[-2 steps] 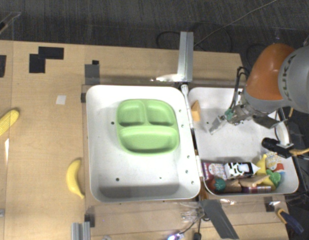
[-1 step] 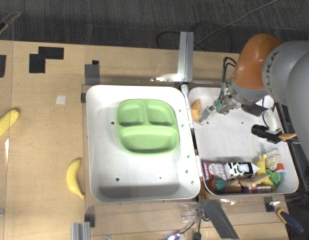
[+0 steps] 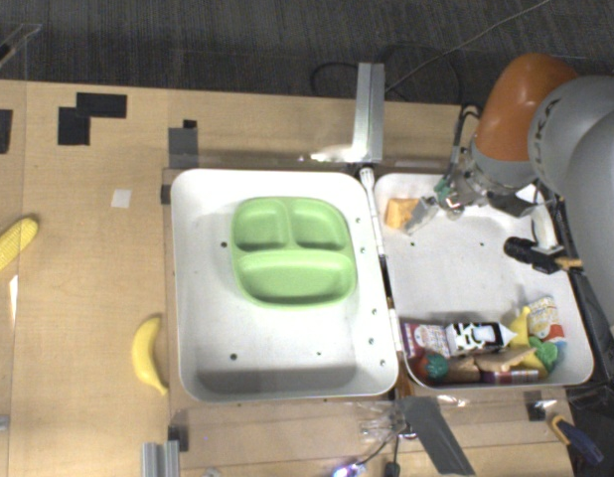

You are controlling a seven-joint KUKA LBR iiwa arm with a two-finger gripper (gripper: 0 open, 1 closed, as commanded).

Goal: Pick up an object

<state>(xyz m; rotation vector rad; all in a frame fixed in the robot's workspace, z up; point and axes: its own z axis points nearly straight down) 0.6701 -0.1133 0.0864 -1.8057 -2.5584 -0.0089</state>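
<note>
In the right bin (image 3: 466, 271), a small orange-yellow piece (image 3: 395, 212) lies in the far left corner. My gripper (image 3: 422, 212) hangs low just to its right, slanting towards it, and nothing is visibly held. Along the bin's near wall lie a dark carton with a black-and-white label (image 3: 456, 338), a green toy (image 3: 436, 368) and a cluster of colourful toy foods (image 3: 537, 338).
The left bin (image 3: 203, 296) bears a green divided plate (image 3: 291, 248). A yellow banana (image 3: 148, 354) and a corn cob (image 3: 11, 246) lie on the wooden bench to the left of the bins. A metal post (image 3: 370, 107) stands behind the gap between the bins.
</note>
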